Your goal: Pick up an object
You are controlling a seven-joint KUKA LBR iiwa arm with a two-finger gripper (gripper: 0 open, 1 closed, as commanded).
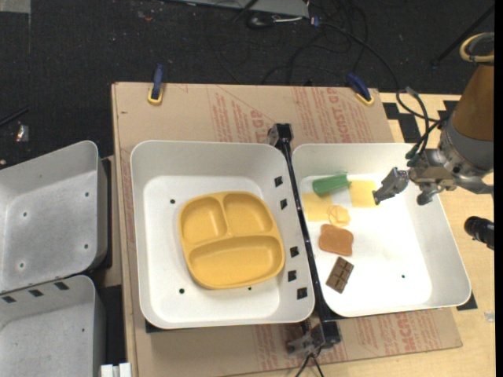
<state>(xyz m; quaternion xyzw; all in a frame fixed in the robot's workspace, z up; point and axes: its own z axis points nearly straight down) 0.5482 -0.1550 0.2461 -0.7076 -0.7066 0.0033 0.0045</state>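
Note:
The right bin [409, 250] holds a green pickle-like piece [330, 184], a yellow block [362, 193], a pale yellow slab [314, 207], a small orange round piece [338, 214], a brown toast-like piece [335, 241] and a dark chocolate bar [340, 274]. My gripper [391, 185] hangs over the bin's upper right part, its dark fingertip right beside the yellow block's right edge. Nothing shows between its fingers.
The left bin [157, 210] holds a yellow divided tray [232, 239]. A black divider [295, 210] runs between the two bins. Grey metal panels [47, 210] lie off the bench to the left. Cables trail across the floor at the back.

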